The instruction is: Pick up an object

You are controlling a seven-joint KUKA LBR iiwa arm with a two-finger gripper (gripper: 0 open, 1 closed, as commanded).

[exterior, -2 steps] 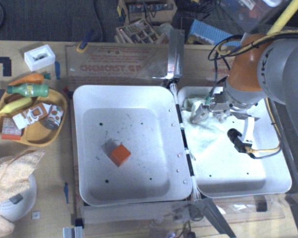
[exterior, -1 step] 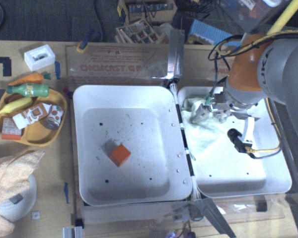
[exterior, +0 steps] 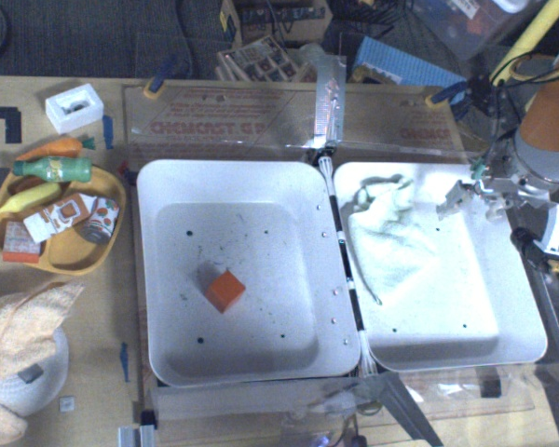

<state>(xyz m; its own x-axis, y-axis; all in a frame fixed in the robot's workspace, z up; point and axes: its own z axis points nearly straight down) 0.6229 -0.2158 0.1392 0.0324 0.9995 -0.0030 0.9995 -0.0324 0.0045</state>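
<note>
Camera view: two shallow white bins sit side by side on the surface [exterior: 56, 417]. The left bin [exterior: 168, 203] contains one small orange cube [exterior: 225, 291], lying a little left of and below the bin's centre, slightly rotated, well apart from every wall; dark specks are scattered over the floor around it. The right bin [exterior: 503, 343] contains a crumpled white cloth [exterior: 391, 236], bunched in the upper left part of the bin and running down toward the middle, with its left edge close to the wall shared with the left bin. The arm [exterior: 545, 128] enters from the right, orange band visible above the wrist, and the hand [exterior: 470, 196] is positioned over the upper right part of the right bin, just right of the cloth. Glare and blur obscure the hand, so I cannot tell whether it is open or closed; nothing can be made out between its tips, and the cube is in the other bin, well apart from it. Left of the bins, a yellow bowl [exterior: 65, 261] holds toy food items, including a green bottle [exterior: 56, 169] lying across its top. A small white box [exterior: 74, 107] rests above the bowl, and a pale peach cloth [exterior: 23, 333] lies below it at the surface's lower left.
</note>
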